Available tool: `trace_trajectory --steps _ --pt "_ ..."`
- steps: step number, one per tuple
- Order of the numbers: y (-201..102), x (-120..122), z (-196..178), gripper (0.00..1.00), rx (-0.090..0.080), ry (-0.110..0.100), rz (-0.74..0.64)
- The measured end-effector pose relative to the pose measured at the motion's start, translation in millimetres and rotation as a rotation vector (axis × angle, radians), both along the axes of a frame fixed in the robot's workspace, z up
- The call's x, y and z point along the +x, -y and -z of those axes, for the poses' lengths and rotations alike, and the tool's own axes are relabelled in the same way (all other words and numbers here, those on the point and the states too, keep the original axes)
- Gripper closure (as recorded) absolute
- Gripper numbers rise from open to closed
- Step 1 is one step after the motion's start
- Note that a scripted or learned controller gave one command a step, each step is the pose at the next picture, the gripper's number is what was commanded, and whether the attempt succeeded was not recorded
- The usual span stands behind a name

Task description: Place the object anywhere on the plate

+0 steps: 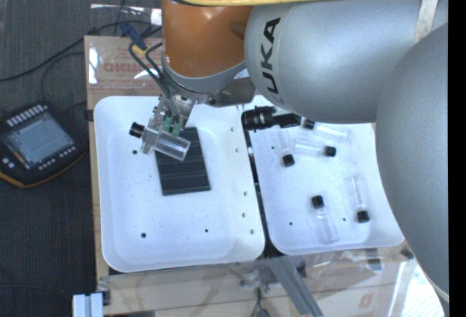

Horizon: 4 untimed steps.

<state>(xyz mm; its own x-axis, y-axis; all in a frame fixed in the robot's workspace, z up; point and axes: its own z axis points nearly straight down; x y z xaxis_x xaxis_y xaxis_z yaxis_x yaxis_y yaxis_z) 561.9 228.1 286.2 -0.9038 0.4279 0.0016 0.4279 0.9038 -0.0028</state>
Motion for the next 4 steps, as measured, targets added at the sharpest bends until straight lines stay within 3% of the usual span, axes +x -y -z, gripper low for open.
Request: trace_trajectory --steps 1,2,3,4 --pt "-5.3 -25.3 12.1 1.00 0.001 0.000 -0.202" --pt "-5.1 11.4 6.0 1.00 0.004 0.002 -0.551" --pt "-7.2 11.9 -1.6 1.00 0.009 0.001 -0.552" --pt "-4.2 -21.2 22.3 1.00 0.003 0.000 -0.640"
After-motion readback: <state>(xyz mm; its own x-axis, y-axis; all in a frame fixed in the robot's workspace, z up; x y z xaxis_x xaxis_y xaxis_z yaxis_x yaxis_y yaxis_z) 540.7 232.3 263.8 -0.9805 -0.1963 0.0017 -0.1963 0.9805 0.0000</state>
